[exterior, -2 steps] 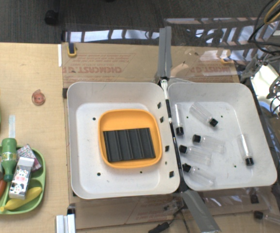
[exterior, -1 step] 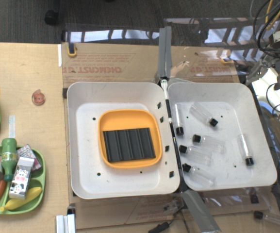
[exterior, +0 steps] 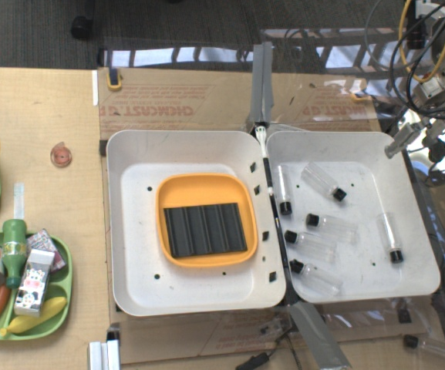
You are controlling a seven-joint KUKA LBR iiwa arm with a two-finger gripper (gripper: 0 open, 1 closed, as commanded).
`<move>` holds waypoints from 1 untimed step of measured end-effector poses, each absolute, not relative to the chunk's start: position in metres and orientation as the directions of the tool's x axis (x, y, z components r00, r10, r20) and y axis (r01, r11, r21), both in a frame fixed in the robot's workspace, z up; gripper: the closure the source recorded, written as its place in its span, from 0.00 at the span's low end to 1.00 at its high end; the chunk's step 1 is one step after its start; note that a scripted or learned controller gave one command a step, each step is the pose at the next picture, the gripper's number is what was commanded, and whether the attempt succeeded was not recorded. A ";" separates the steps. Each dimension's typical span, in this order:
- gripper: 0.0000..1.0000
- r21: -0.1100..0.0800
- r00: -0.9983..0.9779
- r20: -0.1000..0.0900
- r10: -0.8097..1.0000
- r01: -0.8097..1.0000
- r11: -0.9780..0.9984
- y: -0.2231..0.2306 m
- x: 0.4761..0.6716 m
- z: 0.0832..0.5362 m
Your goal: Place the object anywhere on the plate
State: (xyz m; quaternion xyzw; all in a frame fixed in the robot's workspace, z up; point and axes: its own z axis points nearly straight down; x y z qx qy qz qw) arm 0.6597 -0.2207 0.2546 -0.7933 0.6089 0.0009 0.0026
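1. the claw [exterior: 402,139] sits at the upper right, over the top-right corner of the right bin [exterior: 415,284]. it shows as a pale grey bar slanting down to the left. i cannot tell whether it is apart or together, and nothing shows clamped in it.
2. the task's things, clear vials with black caps, all lie in the right bin, below and to the left of the claw. every one of them is down-left from it, so the coming reach probably goes that way.
3. the nearest vial [exterior: 323,183] lies in the bin's upper middle, its long axis running from upper left to lower right, cap at the lower right end.
4. the right-hand vial [exterior: 389,237] lies nearly straight up and down in the view, cap at the bottom, well apart from the others.
5. i count about six vials: one upright along the bin's left wall [exterior: 281,191], three lying crosswise in the middle and lower left, plus the two above. the clear glass is faint on white, so the count is not sure.
6. one plate [exterior: 205,188], orange with a dark ribbed insert, lies in the left bin [exterior: 129,230], well apart from the vials and across the divider from them. nothing rests on it yet.
7. there are two bins on the desk [exterior: 37,114], and one arm.
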 end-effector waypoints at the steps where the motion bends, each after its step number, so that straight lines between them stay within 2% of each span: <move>1: 0.00 -0.005 0.561 -0.003 -0.828 -0.828 -0.561 -0.214 0.653 0.268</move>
